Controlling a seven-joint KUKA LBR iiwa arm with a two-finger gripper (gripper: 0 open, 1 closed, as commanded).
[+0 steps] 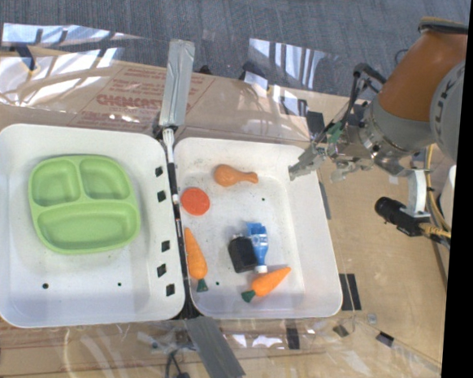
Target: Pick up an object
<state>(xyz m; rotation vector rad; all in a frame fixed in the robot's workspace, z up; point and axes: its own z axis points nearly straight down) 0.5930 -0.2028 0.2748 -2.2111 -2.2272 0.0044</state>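
End effector (301, 168) at the far right corner of the right bin (319, 231), over the inner edge of the rim, tilted down and left into the bin. Open or closed: cannot tell from this angle. Nothing visibly held.

Grey arm with orange band (421, 72) coming in from the right, over the bench (391, 302).

All pickable items on the floor of the right bin:
- Orange drumstick (235, 176): closest to the end effector, directly left of it, apart, no contact. Lying flat, fat end left, thin end pointing right toward the end effector.
- Red-orange disc (195, 200): flat, near the bin's left wall, down-left of the drumstick and further off.
- Black block (242, 254): mid-bin, well below the end effector in the view. Touching a blue-and-white item (257, 241) on its upper right side.
- Carrot (267, 281): just beside the black block on the near side, green end pointing down-left. Well apart from the end effector.
- Second carrot (195, 257): along the left wall, green end toward the near edge. Farthest from the end effector.

Left bin (11, 207): green divided plate (84, 205) lying flat in the far-left part, three compartments, well apart from the end effector.

Strip of grey tape (177, 82) on the bench beyond the seam between the bins.
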